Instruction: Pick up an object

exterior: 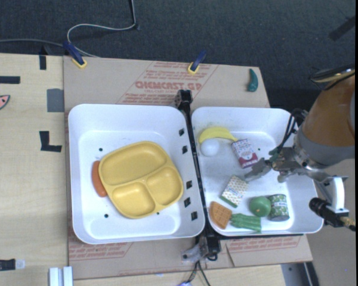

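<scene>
Tool over right bin, near that bin's right wall; finger state cannot be told. Nothing visibly between the fingers. Just left of the tool: red-and-white packet. Below it: pale checked packet, green apple, dark green can. Banana and white ball near the bin's far-left corner. Cracker and green vegetable at its near edge. Left bin: yellow divided plate.
</scene>
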Robot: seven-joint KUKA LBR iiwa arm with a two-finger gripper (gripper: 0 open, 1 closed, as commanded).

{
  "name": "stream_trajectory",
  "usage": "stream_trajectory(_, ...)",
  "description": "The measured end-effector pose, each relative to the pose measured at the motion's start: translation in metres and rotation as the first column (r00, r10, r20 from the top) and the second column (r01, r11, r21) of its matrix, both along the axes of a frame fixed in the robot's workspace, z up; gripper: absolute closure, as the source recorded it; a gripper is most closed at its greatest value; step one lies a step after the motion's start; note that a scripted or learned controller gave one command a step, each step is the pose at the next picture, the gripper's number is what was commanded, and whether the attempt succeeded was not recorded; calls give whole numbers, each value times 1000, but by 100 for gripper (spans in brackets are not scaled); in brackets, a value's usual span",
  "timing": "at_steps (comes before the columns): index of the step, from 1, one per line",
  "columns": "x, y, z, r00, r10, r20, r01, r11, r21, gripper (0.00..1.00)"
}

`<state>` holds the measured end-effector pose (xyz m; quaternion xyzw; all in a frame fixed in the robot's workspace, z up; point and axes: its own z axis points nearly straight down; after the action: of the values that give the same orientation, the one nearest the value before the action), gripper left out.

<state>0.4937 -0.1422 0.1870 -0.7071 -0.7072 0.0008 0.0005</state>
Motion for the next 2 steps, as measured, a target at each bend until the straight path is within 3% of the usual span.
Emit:
stream_trajectory(1,15,-21,-99,1000,1,6,-1,1000,2,0)
stream_trajectory(2,80,-14,-100,1000,2,10,-2,1000,-3,0)
